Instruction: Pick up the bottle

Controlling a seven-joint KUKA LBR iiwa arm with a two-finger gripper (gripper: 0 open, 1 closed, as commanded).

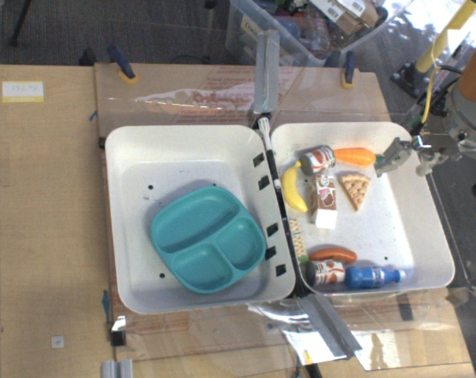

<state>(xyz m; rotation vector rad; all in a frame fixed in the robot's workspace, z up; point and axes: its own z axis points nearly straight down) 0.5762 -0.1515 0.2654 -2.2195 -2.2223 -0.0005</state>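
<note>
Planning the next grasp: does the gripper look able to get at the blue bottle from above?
Probably yes: the bottle lies uncovered by the right bin's near wall, though a can touches its end; the gripper is across the bin.

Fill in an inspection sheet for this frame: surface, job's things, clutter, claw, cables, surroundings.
Surface: two shallow white bins; right bin, left bin.
Job's things: blue plastic bottle lying on its side at right bin's near wall.
Clutter: yellow banana, orange carrot, pizza slice toy, two cans, carton, sausage; teal divided plate in left bin.
Claw: grey claw over right bin's far right corner, nothing seen between its fingers.
Cables: yellow cable at right.
Surroundings: clear tub of oddments behind.
</note>
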